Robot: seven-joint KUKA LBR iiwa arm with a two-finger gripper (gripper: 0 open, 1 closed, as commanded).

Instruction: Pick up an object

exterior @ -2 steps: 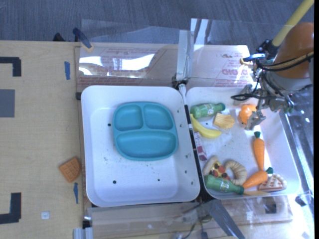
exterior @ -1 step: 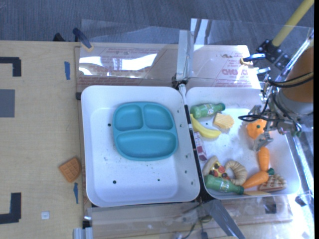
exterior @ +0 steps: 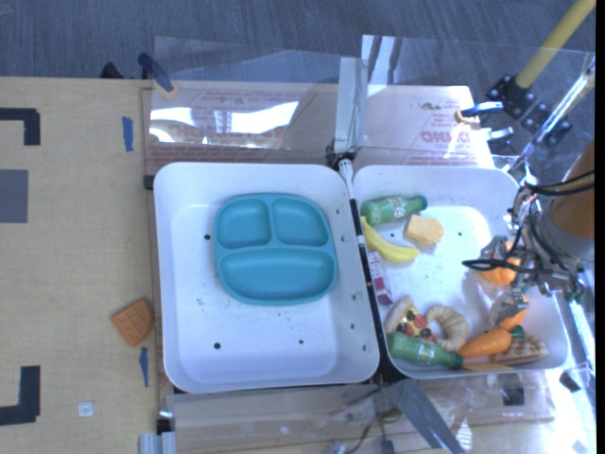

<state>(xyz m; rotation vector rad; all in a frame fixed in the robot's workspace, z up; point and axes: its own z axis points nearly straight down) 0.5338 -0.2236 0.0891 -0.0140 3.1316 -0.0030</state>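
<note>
1. One gripper [exterior: 499, 270] is what I am watching, low over the right side of the right bin [exterior: 473, 206], with the arm [exterior: 572, 211] coming in from the right edge.
2. I can see a small orange object [exterior: 498, 274] right at the fingertips, touching or just under them; I cannot tell whether it is actually between the fingers, and I cannot tell whether they are spread or pressed together.
3. Just below the gripper, near the bin's lower right corner, I see a carrot [exterior: 488, 341] lying slantwise, with a flat brownish item [exterior: 527, 351] beside it against the wall.
4. Left of the carrot lies a green bottle [exterior: 424, 351] on its side, and touching it from above sits a pizza slice [exterior: 409, 319] next to a bread ring [exterior: 448, 323].
5. Farther up the same bin I see a yellow cheese wedge [exterior: 423, 230], a banana [exterior: 387, 246] along the left wall, and a second green bottle [exterior: 392, 208] at the top.
6. Across the divider, the left bin [exterior: 189, 339] holds a blue divided plate [exterior: 275, 248], lying flat and well apart from the gripper.
7. Outside both bins, on the bench [exterior: 66, 282] at the left, I see a waffle-like brown piece [exterior: 133, 321].
</note>
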